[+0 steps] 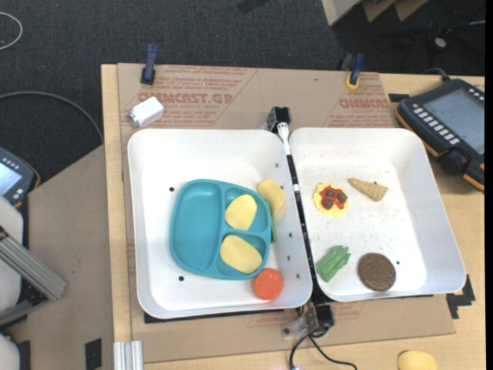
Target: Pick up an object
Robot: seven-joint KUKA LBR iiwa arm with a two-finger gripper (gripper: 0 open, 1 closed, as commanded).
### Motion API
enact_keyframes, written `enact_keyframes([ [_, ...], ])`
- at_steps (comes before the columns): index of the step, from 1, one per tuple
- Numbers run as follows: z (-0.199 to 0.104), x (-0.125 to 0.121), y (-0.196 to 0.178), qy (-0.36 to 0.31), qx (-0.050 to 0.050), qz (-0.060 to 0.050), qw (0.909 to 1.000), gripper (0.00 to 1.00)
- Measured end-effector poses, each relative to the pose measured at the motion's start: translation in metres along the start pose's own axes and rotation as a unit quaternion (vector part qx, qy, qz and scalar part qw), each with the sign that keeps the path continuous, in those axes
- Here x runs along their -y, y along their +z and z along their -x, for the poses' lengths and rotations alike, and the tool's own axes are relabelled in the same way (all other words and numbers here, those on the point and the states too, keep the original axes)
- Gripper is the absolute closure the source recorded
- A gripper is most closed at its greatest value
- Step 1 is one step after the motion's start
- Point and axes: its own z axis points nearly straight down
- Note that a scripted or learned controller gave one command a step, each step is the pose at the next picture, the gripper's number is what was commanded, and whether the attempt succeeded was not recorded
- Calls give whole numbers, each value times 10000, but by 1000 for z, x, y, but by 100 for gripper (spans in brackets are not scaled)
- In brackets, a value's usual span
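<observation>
Whether the end effector is open or closed, and whether it has hold of anything, cannot be told. The things to pick lie in the two white bins.

In the left bin [154,176] sits a teal divided plate [200,226] with one yellow piece [241,210] in its upper right compartment and another yellow lump [240,253] in the lower right one. A third yellow chunk [272,196] rests just beside the plate against the bin's right wall, and an orange ball [269,284] lies touching the plate's lower edge.

In the right bin [416,168] are a small yellow disc with red bits [331,199], a tan wedge [368,189] near it, a green piece [333,262] and a brown round disc [377,271] just beside that.

A black clip [279,117] sits where the bins meet at the far side. The surface [231,91] is covered with red-printed cardboard, held by a blue clamp [149,55] and a second clamp [354,72] at its far edge; a small white block [145,112] lies on it. A handheld control unit [451,126] rests at the right. Dark carpet [115,21] surrounds the surface.
</observation>
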Motion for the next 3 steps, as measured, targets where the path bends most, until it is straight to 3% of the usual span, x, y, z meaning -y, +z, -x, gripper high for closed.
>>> enact_keyframes([
  [1, 39, 17, 41, 49, -25, -100, 9999, 100],
  [2, -36, 14, 4, -11, -19, -39, 10000, 100],
  [3, 48, 16, 8, 69, 3, -64, 10000, 100],
])
